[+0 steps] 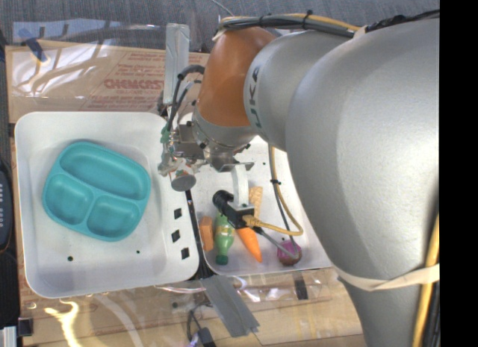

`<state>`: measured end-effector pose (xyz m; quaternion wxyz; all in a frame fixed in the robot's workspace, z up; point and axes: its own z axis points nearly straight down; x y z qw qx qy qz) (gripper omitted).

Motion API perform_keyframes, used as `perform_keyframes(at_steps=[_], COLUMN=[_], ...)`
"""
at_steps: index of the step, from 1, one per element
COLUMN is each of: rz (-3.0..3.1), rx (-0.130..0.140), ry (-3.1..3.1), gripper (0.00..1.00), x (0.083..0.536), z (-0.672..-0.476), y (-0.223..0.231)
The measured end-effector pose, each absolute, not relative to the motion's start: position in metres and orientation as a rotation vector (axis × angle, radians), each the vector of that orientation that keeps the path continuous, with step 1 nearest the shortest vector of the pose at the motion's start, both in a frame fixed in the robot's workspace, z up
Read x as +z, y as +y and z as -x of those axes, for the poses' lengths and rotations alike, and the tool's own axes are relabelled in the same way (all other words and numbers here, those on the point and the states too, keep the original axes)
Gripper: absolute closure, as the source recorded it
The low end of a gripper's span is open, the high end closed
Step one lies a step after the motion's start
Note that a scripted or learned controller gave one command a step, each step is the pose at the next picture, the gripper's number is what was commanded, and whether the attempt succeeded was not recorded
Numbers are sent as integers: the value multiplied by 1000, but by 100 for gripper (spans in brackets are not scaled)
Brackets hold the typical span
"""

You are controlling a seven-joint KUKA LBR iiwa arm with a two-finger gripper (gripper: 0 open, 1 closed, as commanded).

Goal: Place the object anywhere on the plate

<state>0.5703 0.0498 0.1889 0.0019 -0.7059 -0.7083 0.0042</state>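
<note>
A teal plate (95, 189) with three compartments lies in the left bin (45, 263), and nothing rests on it. My gripper (178, 172) hangs over the divider between the two bins, just right of the plate's right rim. At the front of the right bin (314, 260) lie a green bottle-shaped toy (223, 237), an orange carrot (250, 242), a purple-red round vegetable (289, 251), a small orange piece (205, 231) and a pale tan stick (256, 195). The arm hides most of the right bin.
The big grey arm with its orange band (228, 77) covers the right half of the view. Brown cardboard (97, 77) lies behind the bins. Bare white floor surrounds the plate in the left bin.
</note>
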Motion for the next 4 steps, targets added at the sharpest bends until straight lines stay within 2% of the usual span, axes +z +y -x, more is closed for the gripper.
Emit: perform_keyframes(at_steps=[1,2,3,4], rz=[2212,2216,2208,2209], rx=[-2,-5,8,8], ry=[-2233,-2230,-2230,-2232], gripper=[100,100,100,100], x=[119,227,205,185], z=[-545,-519,-547,-564], y=[103,70,122,124])
